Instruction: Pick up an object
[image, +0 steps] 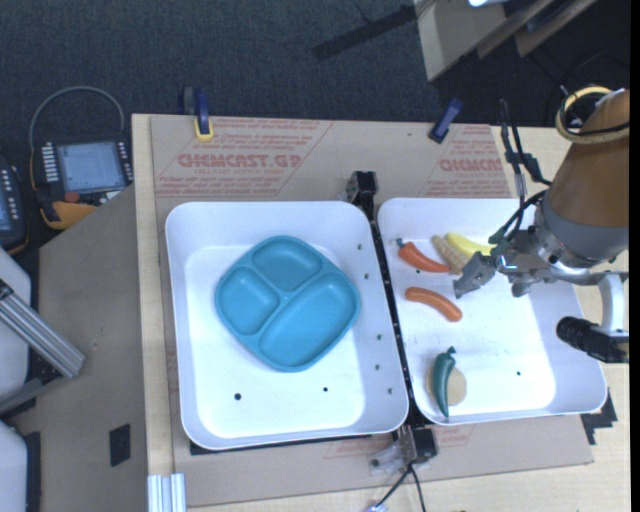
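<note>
Highest up, nearest the camera, hung the gripper (497, 279) over the right bin (570, 405). Its jaws looked spread, with nothing between them. Just beside them lay a yellow toy (462, 246), then a red sausage (422, 258) and an orange sausage (433, 302). A green pepper (442, 372) sat farther off. I thought the best plan was to pick one sausage, put the jaws across its thin side, go low, then squeeze.

Robotics lab: clamped bench (300, 135), teach pendant (88, 168), white bins (190, 300).
</note>
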